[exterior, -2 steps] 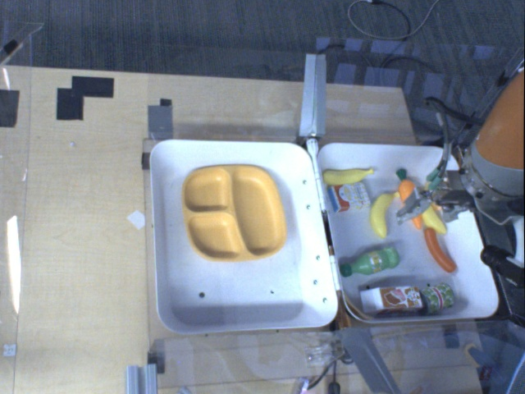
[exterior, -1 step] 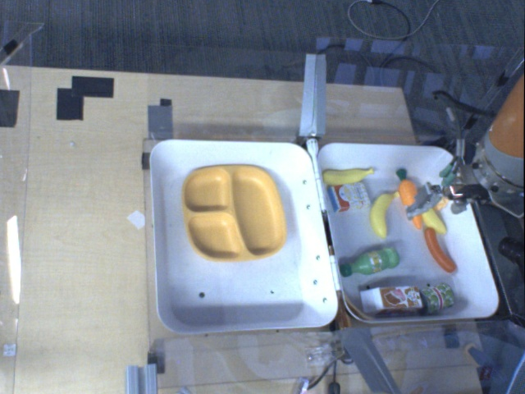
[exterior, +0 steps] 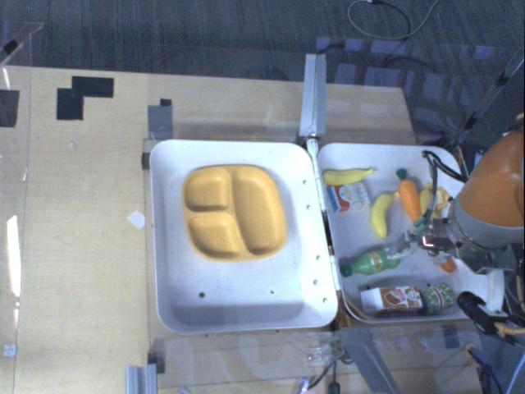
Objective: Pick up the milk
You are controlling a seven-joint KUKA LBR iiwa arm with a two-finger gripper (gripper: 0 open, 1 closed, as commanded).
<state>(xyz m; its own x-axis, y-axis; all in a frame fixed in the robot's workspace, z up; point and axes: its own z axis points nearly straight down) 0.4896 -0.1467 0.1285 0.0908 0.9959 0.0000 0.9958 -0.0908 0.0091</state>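
Hand point(exterior: 426, 240) hovers low in the right bin point(exterior: 385, 153), whether spread or pinching I cannot tell; the milk point(exterior: 349, 195) lies up-left of it, beyond 1 banana point(exterior: 380, 214), so untouched.

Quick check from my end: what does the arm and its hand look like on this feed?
The arm enters from the right: a bulky rounded orange band above a grey wrist section. A thin dark cable loops beside it. The hand is small, metallic grey, with slim pale fingers and a tiny reddish spot.

My arm point(exterior: 492, 208): rounded orange band over a grey wrist section, small metallic gripper point(exterior: 425, 238), thin black cables alongside.
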